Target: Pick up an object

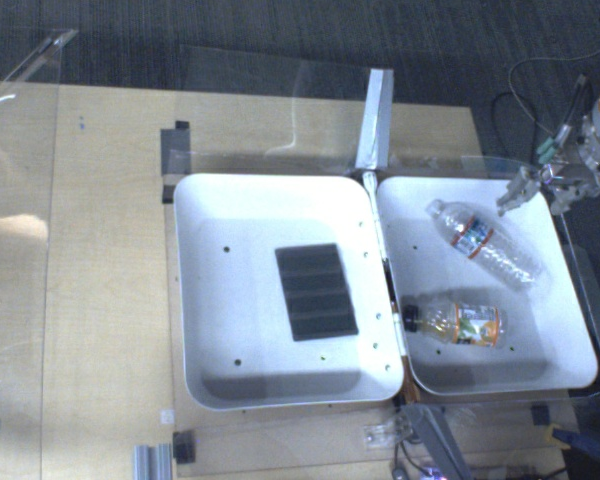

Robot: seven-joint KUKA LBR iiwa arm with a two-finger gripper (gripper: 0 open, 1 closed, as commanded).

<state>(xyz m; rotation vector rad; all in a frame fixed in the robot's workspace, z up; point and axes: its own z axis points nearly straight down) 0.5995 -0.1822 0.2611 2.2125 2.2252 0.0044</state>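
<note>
We see the gripper (533, 190) reaching in low over the right bin (580, 368), its far corner, fingers spread and empty, just beside the clear bottle (483, 245) lying there.

No print can be read (both bottle labels (472, 236) blur).

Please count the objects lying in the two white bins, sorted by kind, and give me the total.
Plastic bottles: 2, a clear bottle and a bottle with amber liquid, both in the right bin.
Black ridged pads: 1, the pad in the left bin.
Total: 3
</note>
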